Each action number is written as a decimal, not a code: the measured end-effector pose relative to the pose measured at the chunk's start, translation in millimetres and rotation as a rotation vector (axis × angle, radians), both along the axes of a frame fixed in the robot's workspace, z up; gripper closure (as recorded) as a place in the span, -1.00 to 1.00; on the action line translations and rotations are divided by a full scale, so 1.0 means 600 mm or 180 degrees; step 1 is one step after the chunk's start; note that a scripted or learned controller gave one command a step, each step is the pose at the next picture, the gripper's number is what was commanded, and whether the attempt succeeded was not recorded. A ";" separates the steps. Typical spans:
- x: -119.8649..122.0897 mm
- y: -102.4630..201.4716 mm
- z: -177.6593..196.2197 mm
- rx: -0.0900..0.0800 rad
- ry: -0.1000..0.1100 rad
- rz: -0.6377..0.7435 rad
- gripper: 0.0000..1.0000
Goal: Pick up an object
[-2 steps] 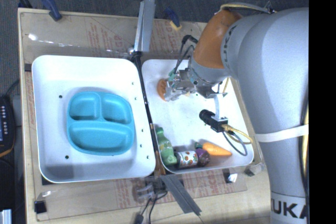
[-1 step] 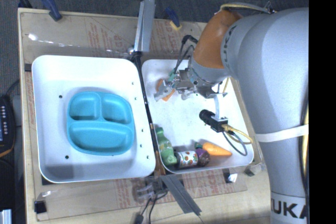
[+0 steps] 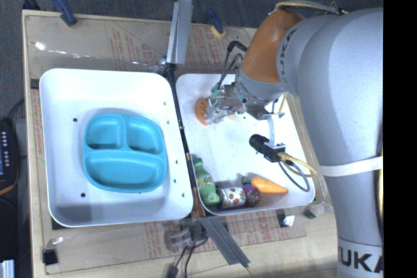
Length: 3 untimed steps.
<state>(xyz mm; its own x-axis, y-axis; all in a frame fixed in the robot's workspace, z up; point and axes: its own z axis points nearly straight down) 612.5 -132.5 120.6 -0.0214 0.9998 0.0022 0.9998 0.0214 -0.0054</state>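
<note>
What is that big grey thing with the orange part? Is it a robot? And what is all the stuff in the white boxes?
Yes, it is a robot arm. The camera hangs above the bench and looks down at a slant, and the arm reaches in from the right. At its tip is a gripper, a kind of hand for picking things up.

The bench holds two shallow white bins. The left bin holds a blue plate with three sections. The right bin holds toy food: an orange piece right beside the gripper, and along the near edge a green toy, a small can and a carrot.

I cannot tell from here whether the gripper has hold of the orange piece.
</note>
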 end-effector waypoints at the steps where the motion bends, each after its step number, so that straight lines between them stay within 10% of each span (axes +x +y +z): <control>1: 0.000 0.000 0.000 0.0000 0.0000 0.0001 -1.00; 2: 0.045 0.010 -0.049 -0.0007 -0.0011 -0.0044 -1.00; 3: 0.045 0.012 -0.032 -0.0005 -0.0002 -0.0024 1.00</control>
